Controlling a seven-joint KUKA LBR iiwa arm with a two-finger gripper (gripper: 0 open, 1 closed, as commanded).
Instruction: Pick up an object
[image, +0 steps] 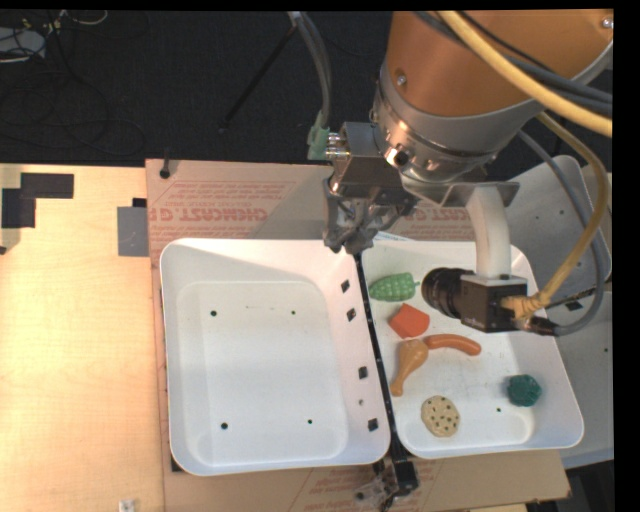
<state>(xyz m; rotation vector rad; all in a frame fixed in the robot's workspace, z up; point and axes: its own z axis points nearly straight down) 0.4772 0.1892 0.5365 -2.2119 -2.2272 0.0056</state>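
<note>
My gripper (352, 228) hangs under the grey and orange wrist, above the back end of the wall between the two bins. I see nothing held in it. The right bin (560, 425) holds several small things: a green bumpy piece (392, 287), a red block (408, 321), an orange drumstick shape (406, 366), an orange sausage shape (455, 344), a speckled cookie (439, 415) and a dark green lump (523, 389). All of them lie in front of and to the right of the gripper, and the green piece is the closest.
The left bin (180, 300) sits beside the right one on brown cardboard (230, 205). A black cylindrical device (470, 296) on a white bracket reaches over the back of the right bin. Yellow cables (580, 250) hang at the right. A pale wooden bench top (70, 350) lies to the left.
</note>
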